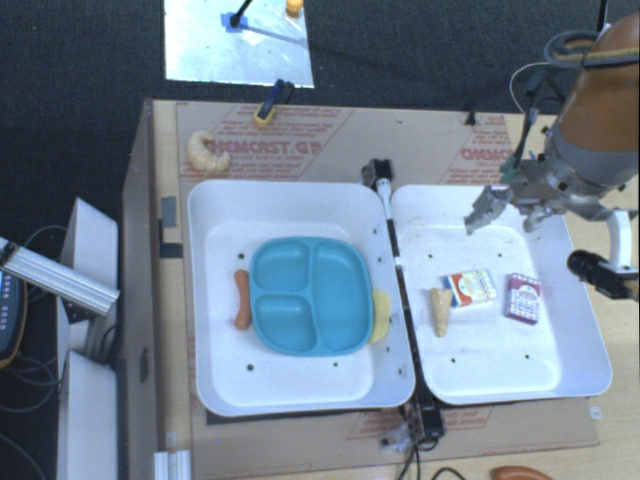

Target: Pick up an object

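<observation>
In the right bin point(480, 368) an ice-cream cone point(441, 310), a small carton point(470, 288) and a maroon packet point(523, 298) lie unlifted. Further back, the end effector point(508, 211) hangs above that bin, fingers spread and holding nothing; the pick seems not yet begun.

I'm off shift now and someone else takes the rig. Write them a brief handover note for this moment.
Gripper: open, holding nothing, above the right white bin's far edge.
In that bin: a small white-and-red box, a maroon packet, a tan cone.
Left white bin: blue divided plate, orange sausage-shaped toy, yellow piece at the plate's right rim.
Done: nothing picked. Left: descend, grasp, lift.
</observation>
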Controlling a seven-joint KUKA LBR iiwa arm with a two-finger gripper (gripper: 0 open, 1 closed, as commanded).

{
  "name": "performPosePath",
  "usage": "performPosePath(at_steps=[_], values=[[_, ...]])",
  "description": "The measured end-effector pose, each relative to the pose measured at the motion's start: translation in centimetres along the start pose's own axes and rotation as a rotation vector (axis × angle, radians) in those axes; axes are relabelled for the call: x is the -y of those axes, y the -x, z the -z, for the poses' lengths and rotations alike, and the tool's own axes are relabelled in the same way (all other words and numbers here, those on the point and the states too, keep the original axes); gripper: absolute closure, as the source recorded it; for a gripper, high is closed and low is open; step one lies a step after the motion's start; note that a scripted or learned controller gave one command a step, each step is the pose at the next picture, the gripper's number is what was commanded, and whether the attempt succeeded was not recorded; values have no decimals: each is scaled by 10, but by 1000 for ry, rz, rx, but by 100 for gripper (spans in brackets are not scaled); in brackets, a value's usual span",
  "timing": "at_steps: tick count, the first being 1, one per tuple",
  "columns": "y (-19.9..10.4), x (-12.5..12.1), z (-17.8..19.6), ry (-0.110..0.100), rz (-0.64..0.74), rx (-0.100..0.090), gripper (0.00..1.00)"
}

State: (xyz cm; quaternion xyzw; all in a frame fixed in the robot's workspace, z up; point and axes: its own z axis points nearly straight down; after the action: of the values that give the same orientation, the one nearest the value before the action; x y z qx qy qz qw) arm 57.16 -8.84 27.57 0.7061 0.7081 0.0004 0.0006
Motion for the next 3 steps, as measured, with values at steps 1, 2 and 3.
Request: performPosePath(at_steps=[1,2,3], values=[[23,-7,-137,-3,-2,-1,0],[8,7,-186,13,-3,6,0],[-1,44,-186,21,-1,7,0]])
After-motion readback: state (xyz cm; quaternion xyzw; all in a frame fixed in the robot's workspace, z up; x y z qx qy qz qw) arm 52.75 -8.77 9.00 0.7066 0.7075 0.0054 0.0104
